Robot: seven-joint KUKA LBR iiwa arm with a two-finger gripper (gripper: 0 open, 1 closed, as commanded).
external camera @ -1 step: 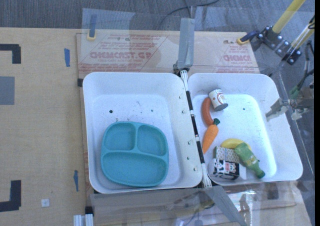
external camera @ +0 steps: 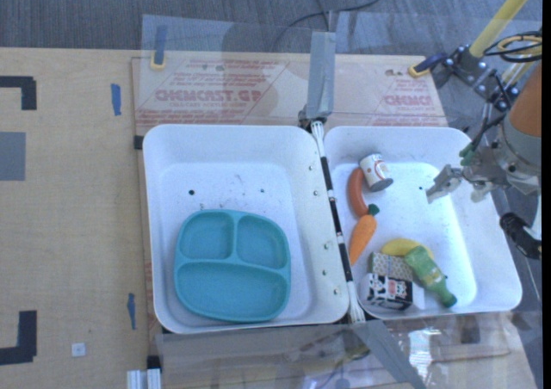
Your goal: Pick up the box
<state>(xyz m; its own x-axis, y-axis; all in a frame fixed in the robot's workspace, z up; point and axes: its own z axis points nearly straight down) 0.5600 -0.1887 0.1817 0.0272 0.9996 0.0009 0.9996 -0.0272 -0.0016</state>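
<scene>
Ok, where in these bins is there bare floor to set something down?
Left bin: bare floor behind the teal tray. Right bin: a bare patch right of the carrot, under the tool. Crowded: that bin's near corner, with box, banana and green bottle bunched; sausage and can fill its left side.

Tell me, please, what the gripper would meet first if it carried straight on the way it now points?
The gripper points left across the right bin. Its line looks free until the small can, though depth is unclear and it may pass above.

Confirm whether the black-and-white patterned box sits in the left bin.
No, the black-and-white patterned box lies in the right white bin, beside the green bottle.
</scene>
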